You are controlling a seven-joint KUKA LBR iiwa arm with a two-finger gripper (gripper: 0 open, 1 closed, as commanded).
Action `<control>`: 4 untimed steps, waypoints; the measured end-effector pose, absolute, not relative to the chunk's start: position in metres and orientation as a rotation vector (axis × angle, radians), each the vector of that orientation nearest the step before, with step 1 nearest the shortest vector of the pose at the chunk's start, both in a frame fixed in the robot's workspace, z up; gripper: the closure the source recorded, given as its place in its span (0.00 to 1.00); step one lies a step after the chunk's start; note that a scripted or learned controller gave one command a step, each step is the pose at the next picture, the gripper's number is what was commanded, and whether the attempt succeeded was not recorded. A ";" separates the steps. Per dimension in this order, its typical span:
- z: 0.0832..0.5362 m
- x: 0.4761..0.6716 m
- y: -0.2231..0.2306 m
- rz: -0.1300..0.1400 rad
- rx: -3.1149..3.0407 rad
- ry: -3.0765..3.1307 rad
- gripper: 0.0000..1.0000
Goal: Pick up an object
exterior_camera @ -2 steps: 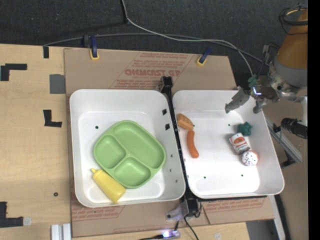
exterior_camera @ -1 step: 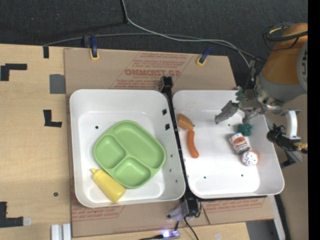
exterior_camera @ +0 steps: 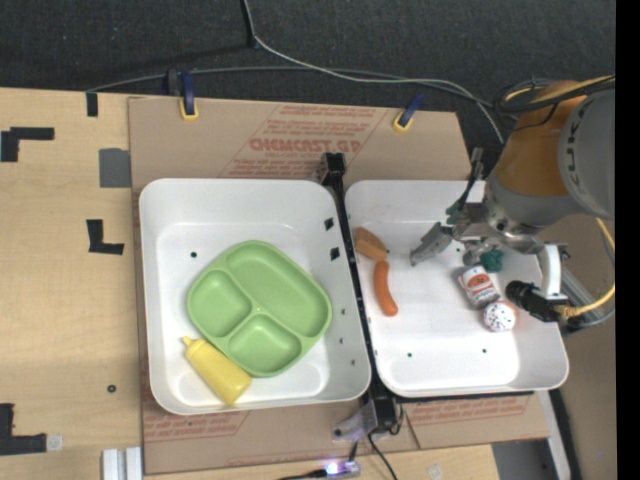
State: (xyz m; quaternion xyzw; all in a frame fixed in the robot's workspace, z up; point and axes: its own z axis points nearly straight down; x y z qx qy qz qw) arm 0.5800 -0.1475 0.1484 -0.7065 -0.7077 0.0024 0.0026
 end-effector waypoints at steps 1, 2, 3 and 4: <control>0.098 0.573 -0.155 0.008 -2.218 -2.218 0.00; 0.111 0.575 -0.154 0.003 -2.216 -2.223 1.00; 0.157 0.579 -0.146 -0.003 -2.220 -2.226 1.00; 0.199 0.579 -0.146 -0.002 -2.221 -2.224 1.00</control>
